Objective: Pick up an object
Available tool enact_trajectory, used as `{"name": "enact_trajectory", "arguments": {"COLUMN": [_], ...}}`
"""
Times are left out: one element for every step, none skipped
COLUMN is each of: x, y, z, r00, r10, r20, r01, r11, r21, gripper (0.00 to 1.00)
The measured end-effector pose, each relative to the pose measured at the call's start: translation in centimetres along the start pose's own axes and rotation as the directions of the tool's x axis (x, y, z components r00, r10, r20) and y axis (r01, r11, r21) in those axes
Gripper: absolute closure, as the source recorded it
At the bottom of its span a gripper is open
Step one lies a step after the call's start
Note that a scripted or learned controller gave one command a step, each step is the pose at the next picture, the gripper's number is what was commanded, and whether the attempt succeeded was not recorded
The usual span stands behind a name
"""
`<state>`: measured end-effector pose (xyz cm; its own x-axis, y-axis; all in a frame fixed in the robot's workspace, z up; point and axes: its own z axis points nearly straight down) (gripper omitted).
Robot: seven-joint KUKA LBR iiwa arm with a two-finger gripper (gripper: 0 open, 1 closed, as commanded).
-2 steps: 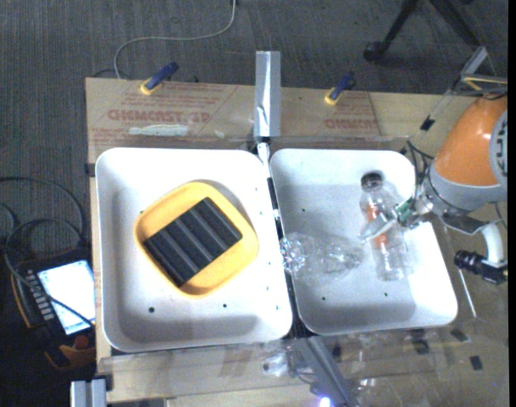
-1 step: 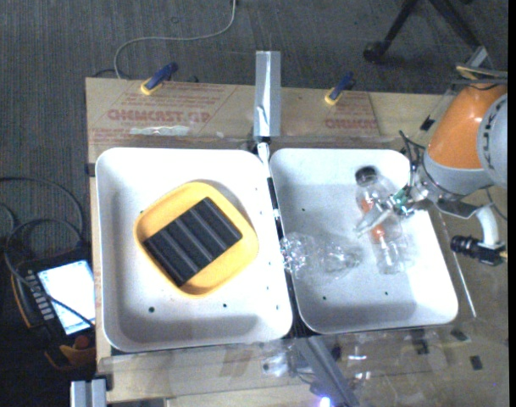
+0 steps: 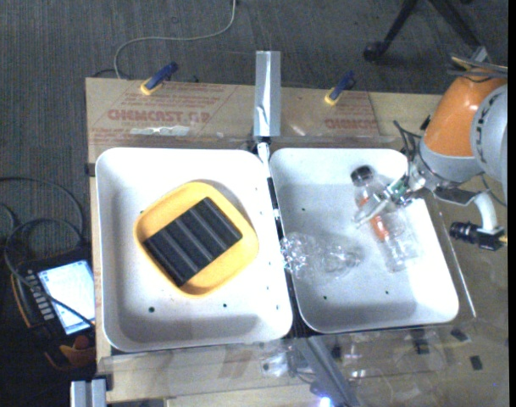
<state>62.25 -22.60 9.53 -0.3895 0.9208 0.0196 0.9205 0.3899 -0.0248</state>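
Claw (image 3: 399,192) at the upper right of the right-hand shallow white bin (image 3: 427,299), low over its floor; finger spread impossible to judge, and no object visibly between the fingers. Just above and to the right, grey arm with orange band (image 3: 455,125), reaching in from the right edge.

Immediately left of the claw, clear plastic bottle with a dark cap (image 3: 363,186), lying tilted, cap toward the far wall; contact with the claw not discernible. Just below the claw, second clear plastic container with an orange-red patch (image 3: 390,234), lying on the bin floor. Further left in the same bin, crumpled clear plastic wrapper (image 3: 319,255), near the wall between the two bins.

In the left-hand shallow white bin (image 3: 122,312), yellow rounded tray with a black ribbed insert (image 3: 196,236), lying flat and turned at an angle, well apart from the claw.

Both bins on a brown cardboard-covered tabletop (image 3: 181,113), with two blue-and-yellow clamps (image 3: 158,78) along its far edge. At far left on the floor, small lit screen (image 3: 64,292) among black cables.
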Motion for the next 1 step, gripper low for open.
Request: {"name": "enact_trajectory", "arguments": {"x": [-1.07], "y": [1.79], "z": [-0.10], "r00": [1.000], "r10": [-0.005], "r20": [-0.027], "r01": [0.006], "r11": [0.999], "r21": [0.033], "gripper": [0.00]}}
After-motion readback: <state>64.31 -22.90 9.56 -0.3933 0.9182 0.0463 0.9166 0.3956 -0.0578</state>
